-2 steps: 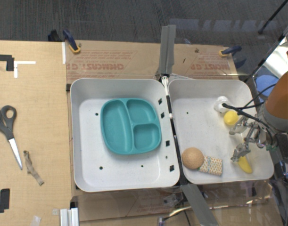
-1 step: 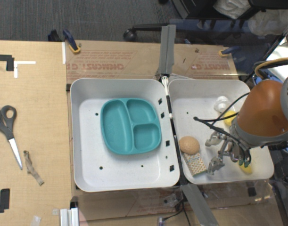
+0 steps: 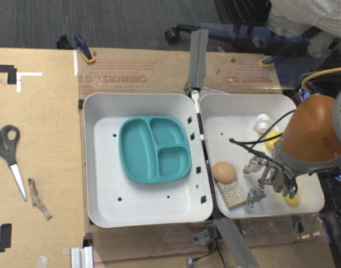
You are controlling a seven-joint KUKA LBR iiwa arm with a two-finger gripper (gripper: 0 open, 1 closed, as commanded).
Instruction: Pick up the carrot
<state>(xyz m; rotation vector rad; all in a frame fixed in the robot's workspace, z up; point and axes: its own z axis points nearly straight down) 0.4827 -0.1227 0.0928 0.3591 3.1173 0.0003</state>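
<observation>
White plastic makes up the two bins [image 3: 92, 149] on the counter [image 3: 36, 149]. One holds a teal tray [image 3: 156, 148]; the arm [image 3: 312, 133] reaches into the other. The gripper [image 3: 259, 186] hangs low over that bin's floor toward the counter's near edge, beside a tan ball [image 3: 225, 172] and a speckled pad [image 3: 233, 194]; I cannot tell how wide it stands or whether it holds anything. The carrot is probably the small yellow-orange, green-tipped piece [image 3: 293, 199], half hidden under the arm in the bin's near corner. It is likely light, stiff, smooth plastic that could slip, so it is best pinched across its thicker middle.
</observation>
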